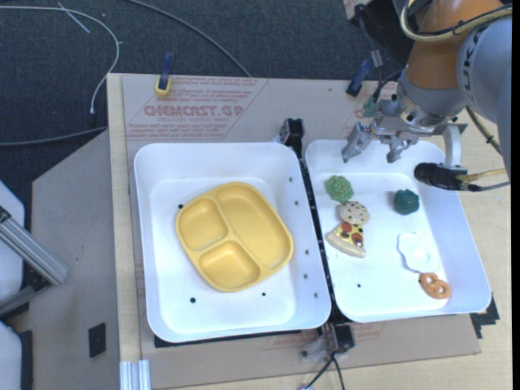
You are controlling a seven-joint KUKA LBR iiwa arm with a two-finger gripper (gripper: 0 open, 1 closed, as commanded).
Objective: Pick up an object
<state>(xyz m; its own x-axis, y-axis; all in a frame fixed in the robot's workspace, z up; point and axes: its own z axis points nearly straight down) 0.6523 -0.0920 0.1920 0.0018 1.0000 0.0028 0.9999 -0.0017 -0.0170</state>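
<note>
My gripper (375,148) hangs over the far edge of the right bin (467,242), with its fingers (354,145) spread apart and nothing between them, so it is open. Just below and left of it lies a green broccoli piece (340,188). Closer to the front lie a speckled cookie (354,212) and a pizza slice (347,240), the two touching. A dark green lump (406,201) rests to the right, under the gripper's right side. A white fried-egg shape (415,253) and an orange pretzel (434,285) lie near the bin's front right.
The left bin (154,218) holds a yellow divided plate (234,236). A black clamp (292,131) sits between the bins at the back. The grey arm with its orange band (451,23) comes in from the upper right. Cables (65,15) trail over the dark floor.
</note>
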